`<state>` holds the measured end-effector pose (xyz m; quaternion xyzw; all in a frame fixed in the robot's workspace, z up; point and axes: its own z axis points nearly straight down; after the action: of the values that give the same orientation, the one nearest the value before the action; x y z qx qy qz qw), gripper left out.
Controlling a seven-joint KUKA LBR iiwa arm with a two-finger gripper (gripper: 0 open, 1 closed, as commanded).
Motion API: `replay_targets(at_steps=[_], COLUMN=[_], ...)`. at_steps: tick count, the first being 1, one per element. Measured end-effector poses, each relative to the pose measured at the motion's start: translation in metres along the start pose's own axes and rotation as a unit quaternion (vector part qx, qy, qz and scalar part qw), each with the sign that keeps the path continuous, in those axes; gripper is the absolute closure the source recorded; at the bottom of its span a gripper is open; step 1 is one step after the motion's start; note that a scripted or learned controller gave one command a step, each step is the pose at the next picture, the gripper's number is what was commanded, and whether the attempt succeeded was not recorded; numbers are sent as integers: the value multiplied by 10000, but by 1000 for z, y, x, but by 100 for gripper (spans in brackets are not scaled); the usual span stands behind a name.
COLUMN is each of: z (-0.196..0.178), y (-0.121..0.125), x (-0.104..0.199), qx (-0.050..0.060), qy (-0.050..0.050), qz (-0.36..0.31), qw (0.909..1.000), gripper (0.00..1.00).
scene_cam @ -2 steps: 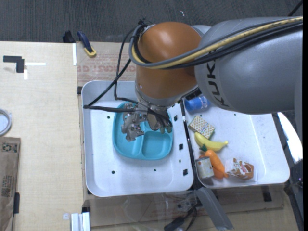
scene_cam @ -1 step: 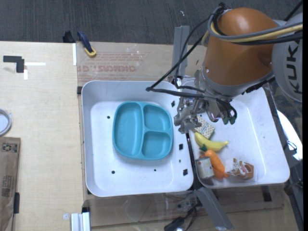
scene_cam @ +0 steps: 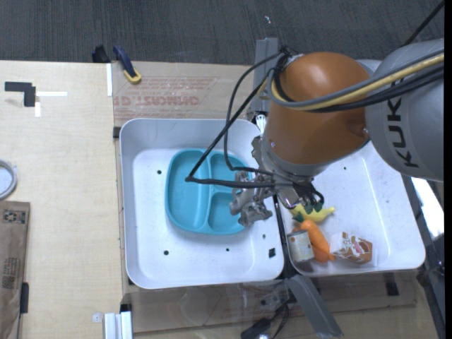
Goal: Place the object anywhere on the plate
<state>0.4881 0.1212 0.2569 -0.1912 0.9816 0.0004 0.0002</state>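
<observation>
A blue plate (scene_cam: 192,195) with dividers lies in the middle of the left white bin (scene_cam: 145,260). My gripper (scene_cam: 251,205) hangs over the plate's right edge, close to the wall between the two bins. The arm's orange band and wrist cover much of it from above, and black cables cross in front of it. I cannot make out any object in it. Loose objects lie in the right bin (scene_cam: 395,210): a yellow banana (scene_cam: 316,214), an orange carrot (scene_cam: 319,241), a small tan block (scene_cam: 299,245) and a red and white packet (scene_cam: 354,248).
The loose objects cluster at the front left corner of the right bin. To the left, the wooden bench (scene_cam: 56,154) bears a tape roll (scene_cam: 6,181) and a brown package (scene_cam: 14,249). A blue and yellow clamp (scene_cam: 126,64) sits behind the left bin.
</observation>
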Motion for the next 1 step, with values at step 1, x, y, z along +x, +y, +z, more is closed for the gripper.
replay_targets(at_steps=[1], z=[56], y=[66], x=[-34], qx=[3], qy=[6], qz=[1025], qw=[9947], gripper=[100])
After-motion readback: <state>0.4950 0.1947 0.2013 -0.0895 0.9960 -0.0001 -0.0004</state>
